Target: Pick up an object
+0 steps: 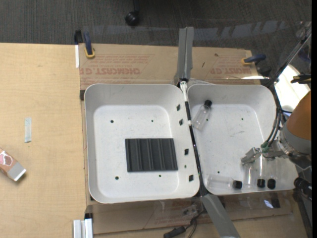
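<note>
Camera view: pincer (251, 158) above vials (266, 176).

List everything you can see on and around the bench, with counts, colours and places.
Shallow white bins: two, side by side, left bin, right bin.
Black ribbed rectangular mat: one, flat in the left bin.
Clear plastic vials with black caps: one near the right bin's upper left; at least three along its lower edge, one lying flat.
Small grey strip: one, on the tan board at left.
White-and-red tube: one, at the left edge.
Clamps: one orange-and-blue, one blue-and-orange, on the cardboard behind the bins.
Gripper: one, metal, low in the right bin by the vials.
</note>
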You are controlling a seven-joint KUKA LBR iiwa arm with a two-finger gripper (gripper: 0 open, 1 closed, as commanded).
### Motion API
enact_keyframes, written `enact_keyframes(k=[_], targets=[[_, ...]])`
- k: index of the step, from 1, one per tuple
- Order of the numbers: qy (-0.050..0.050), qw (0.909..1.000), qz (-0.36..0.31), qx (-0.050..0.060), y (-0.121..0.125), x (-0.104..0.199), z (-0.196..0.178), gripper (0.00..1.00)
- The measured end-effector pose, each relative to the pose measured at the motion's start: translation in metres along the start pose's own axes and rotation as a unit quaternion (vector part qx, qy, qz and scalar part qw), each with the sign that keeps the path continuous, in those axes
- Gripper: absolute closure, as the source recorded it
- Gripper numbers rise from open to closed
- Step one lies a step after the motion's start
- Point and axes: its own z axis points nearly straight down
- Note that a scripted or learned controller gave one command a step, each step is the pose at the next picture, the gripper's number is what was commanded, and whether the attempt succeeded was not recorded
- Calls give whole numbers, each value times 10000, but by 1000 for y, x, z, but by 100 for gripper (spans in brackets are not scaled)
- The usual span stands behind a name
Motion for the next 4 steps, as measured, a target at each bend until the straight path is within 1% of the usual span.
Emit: enact_keyframes(k=[1,2,3,4], targets=[[-9,10000,6,-26,2,0,-9,100],[-8,10000,14,0,7,56,-119,100],[-10,10000,26,7,50,128,-115,100],[-11,10000,55,9,82,175,-127,100]])
